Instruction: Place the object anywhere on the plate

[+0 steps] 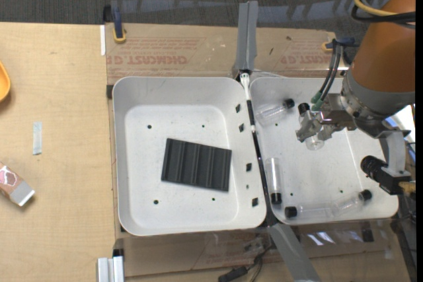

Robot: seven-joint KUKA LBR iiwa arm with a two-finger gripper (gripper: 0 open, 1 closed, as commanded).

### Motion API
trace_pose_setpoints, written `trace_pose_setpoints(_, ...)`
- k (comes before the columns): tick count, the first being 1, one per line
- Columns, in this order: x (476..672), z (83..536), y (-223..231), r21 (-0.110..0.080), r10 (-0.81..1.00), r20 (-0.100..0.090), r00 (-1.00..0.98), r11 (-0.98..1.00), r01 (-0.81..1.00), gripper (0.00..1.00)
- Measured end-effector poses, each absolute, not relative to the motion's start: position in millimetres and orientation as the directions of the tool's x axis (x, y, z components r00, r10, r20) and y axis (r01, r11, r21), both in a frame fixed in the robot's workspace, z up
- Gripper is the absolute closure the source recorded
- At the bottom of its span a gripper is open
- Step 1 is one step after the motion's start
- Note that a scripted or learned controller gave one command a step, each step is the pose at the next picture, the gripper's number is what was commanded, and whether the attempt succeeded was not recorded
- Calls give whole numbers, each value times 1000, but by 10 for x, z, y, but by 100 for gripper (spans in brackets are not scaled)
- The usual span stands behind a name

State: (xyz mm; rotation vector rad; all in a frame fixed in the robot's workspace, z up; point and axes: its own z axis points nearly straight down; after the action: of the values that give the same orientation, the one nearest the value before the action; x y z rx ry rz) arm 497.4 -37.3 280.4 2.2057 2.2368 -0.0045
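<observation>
A dark grey ribbed plate (197, 164) lies flat in the left bin (132, 102), slightly right of its middle. My gripper (310, 131) hangs over the upper middle of the right bin (380, 211), well to the right of the plate. A clear tube-like object (318, 141) shows right at the gripper's tip; whether it is gripped is unclear. Other clear tubes with black caps lie in the right bin: one at the upper left (273, 113), one along the left wall (274, 176), one at the front right (350, 203).
The divider between the bins (254, 142) carries small black clips. A cardboard sheet (178, 53) lies behind the bins. On the wooden bench to the left lie a small grey strip (37, 139) and a wrapped item (14, 185). The arm's orange band (390, 43) stands at the right.
</observation>
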Motion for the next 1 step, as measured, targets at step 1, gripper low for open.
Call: trace_pose_setpoints(1, 5400, 2659, 258, -3, 1000, -3, -4, 4, 1000, 100)
